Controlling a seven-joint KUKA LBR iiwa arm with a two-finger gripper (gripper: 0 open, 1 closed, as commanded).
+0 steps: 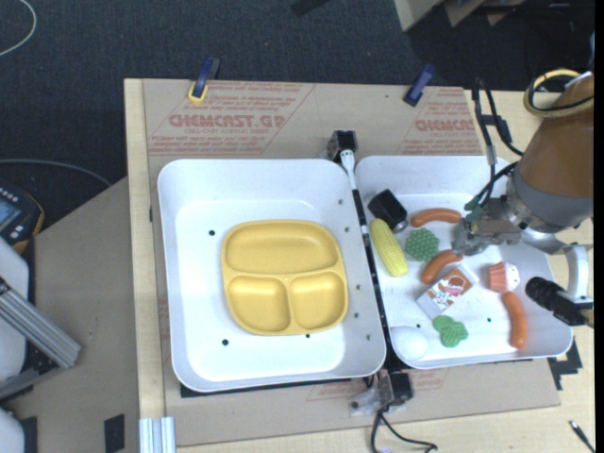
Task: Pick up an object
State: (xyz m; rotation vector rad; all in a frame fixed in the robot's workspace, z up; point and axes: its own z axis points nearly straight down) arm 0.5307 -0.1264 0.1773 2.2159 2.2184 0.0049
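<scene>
The right white bin [420, 179] holds several toy foods. Near its left wall lie a yellow corn cob [388, 246] and a black block [387, 207]. A green broccoli [422, 244] sits between two orange sausages [434, 218] [437, 266]. Further forward are a small red-and-white carton [446, 291], a green vegetable piece [452, 330] and a white egg [409, 340]. A red-and-white piece [502, 276] and a third sausage [515, 318] lie on the right. My gripper [475, 231] hangs low over the bin's right middle, just right of the broccoli and the two sausages.
The left white bin [189, 253] bears a yellow divided plate [283, 276]. Cables [486, 121] trail across the cardboard behind the right bin. Blue clamps [202, 78] [418, 85] pin the cardboard's far edge. A black part [557, 300] of the arm overhangs the bin's right rim.
</scene>
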